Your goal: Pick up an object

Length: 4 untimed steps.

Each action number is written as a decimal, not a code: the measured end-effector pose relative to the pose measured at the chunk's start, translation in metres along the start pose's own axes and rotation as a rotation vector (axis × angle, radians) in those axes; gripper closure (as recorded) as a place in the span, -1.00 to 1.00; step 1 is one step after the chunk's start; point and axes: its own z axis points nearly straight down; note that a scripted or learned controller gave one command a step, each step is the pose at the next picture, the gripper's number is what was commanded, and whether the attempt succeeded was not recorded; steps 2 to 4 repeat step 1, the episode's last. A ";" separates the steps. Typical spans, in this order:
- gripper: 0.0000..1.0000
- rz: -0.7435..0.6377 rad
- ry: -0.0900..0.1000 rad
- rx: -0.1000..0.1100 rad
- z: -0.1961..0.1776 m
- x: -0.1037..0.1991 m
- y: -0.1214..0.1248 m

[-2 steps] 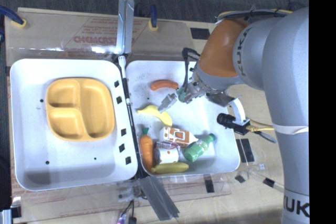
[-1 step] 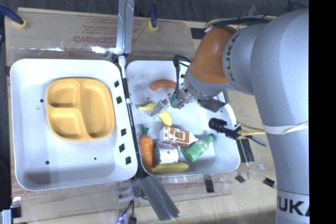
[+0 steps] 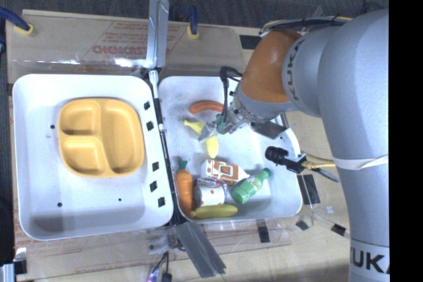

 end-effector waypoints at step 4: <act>1.00 -0.049 -0.001 -0.003 -0.105 0.023 0.028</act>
